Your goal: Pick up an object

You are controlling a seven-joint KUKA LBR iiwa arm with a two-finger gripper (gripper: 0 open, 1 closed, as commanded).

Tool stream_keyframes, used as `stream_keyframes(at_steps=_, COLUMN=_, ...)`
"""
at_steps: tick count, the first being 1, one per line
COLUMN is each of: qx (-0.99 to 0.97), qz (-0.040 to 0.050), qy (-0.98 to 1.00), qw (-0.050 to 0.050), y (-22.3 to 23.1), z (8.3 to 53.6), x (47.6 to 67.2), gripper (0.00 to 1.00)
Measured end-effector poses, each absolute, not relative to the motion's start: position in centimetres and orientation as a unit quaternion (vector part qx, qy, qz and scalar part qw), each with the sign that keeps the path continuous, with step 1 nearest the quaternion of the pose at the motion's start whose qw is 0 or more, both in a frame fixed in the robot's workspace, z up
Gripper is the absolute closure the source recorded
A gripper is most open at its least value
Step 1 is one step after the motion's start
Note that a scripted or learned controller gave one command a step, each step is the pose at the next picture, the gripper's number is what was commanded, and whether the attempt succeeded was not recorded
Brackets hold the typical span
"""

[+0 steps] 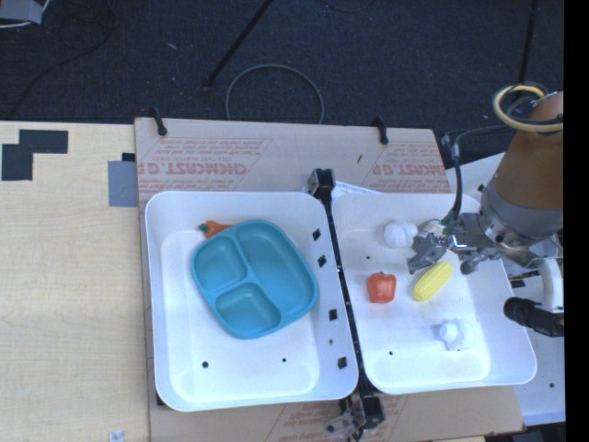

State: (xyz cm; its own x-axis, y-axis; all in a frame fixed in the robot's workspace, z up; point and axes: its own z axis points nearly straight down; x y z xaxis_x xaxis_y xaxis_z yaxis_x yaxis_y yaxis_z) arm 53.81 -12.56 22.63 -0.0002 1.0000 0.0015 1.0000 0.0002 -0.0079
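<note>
My gripper (pixel 429 250) hangs low over the right bin (pixel 497 366), reaching in from the right. A yellow corn cob (pixel 432 281) lies just below and in front of it, close to its tip. Left of the corn, a red pepper (pixel 381 287) sits on the bin floor. A white ball (pixel 398 234) rests to the gripper's left, further back. A small white object (pixel 450 332) lies nearer the bin's front. Nothing visibly hangs from the gripper.
The left bin (pixel 184 376) holds a blue divided plate (pixel 253 277), with an orange item (pixel 213 228) peeking out behind its back left edge. A black divider (pixel 336 284) runs between the bins. The arm's orange band (pixel 538 159) rises at the right.
</note>
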Motion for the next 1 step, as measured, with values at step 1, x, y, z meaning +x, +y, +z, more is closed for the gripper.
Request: stream_keyframes(at_steps=1, qx=-0.707, qz=0.0024, qy=-0.707, qw=0.004, y=-12.60, z=17.47, x=54.66, gripper=0.00)
